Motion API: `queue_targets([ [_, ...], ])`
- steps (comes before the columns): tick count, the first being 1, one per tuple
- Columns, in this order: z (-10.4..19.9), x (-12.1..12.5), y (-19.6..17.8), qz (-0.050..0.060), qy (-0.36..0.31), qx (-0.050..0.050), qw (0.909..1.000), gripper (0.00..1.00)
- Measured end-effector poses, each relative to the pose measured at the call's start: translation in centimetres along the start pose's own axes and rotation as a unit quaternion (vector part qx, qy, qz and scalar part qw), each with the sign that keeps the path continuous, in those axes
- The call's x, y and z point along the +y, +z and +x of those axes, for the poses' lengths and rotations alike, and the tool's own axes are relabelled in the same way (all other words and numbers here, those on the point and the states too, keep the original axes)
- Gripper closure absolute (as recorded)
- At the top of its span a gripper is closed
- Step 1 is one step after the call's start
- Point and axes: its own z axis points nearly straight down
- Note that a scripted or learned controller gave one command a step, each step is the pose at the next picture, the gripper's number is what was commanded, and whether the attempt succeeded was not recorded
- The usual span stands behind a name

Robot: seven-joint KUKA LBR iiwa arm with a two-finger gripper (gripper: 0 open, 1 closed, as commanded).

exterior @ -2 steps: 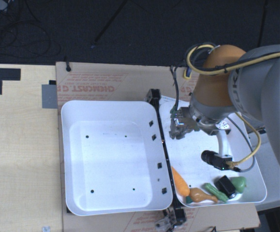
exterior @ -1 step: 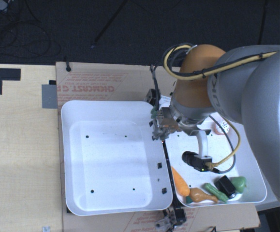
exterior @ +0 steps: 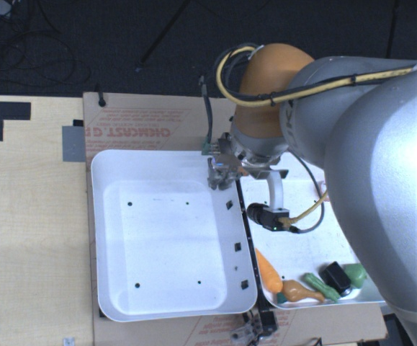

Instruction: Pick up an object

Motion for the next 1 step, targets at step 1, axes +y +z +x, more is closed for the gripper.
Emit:
queue_targets([
  [1,-0.14,-0.15,-0.94,0.003,-0.001,0.000,1.0000,1.00],
])
